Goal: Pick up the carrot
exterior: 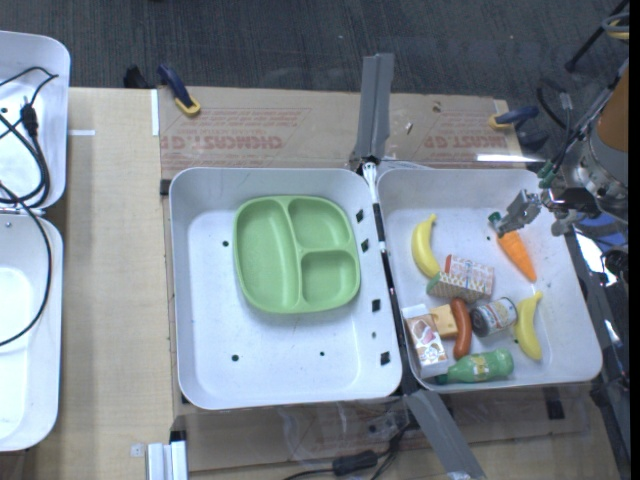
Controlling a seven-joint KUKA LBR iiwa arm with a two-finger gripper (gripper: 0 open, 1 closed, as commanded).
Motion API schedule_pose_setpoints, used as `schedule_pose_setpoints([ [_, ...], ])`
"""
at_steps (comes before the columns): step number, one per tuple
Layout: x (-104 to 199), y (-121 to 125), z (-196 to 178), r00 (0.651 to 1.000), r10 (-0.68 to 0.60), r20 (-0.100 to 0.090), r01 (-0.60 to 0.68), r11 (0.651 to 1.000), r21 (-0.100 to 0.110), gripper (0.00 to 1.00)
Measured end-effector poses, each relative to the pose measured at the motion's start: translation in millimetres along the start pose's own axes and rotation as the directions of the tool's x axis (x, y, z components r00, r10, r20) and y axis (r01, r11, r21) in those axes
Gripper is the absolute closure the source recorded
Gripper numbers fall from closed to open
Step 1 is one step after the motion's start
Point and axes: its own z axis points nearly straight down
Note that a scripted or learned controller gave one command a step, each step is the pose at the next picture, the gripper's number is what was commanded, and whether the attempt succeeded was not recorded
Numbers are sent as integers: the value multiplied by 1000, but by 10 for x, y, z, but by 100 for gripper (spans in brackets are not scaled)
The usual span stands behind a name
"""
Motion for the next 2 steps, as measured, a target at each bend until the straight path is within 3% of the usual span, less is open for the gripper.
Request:
schedule_pose_setpoints([
  [1,43,139,-1189,999,40,2,-40,999,-1,0],
  [2,38,370,504,997,-74,0,74,997,0,0],
])
